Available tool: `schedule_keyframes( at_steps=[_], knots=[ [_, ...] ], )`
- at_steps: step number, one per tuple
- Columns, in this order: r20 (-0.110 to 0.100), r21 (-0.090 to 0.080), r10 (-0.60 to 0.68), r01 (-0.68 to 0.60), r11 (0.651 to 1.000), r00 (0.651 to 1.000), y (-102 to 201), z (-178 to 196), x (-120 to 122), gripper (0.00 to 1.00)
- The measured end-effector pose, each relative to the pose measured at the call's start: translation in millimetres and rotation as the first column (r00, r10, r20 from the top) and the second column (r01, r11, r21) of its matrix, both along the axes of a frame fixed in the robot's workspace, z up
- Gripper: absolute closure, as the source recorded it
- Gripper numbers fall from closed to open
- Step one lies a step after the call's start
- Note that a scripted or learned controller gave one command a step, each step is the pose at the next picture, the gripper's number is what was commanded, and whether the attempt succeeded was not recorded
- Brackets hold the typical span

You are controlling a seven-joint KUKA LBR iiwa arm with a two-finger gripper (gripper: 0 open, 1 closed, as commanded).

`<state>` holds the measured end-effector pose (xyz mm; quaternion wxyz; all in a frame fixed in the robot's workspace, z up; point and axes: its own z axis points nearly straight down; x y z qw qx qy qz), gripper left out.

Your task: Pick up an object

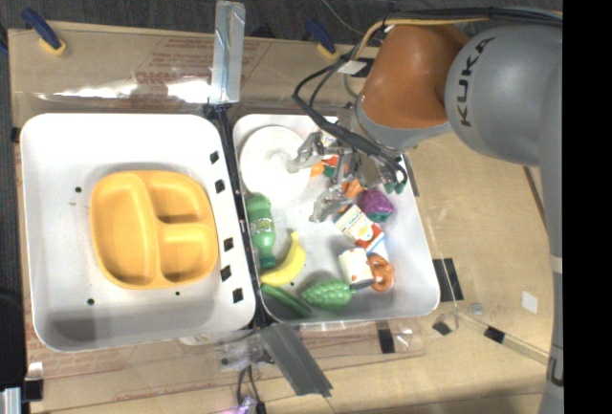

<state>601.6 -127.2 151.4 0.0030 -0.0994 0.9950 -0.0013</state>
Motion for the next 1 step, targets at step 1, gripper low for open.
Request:
schedule_keyframes(
  at_steps=[1],
  knots=[
    [-0.008,0.003,0.061,-0.061,0.998,0.998,-58.5,-60.7,-36.3,0.00]
  ],
)
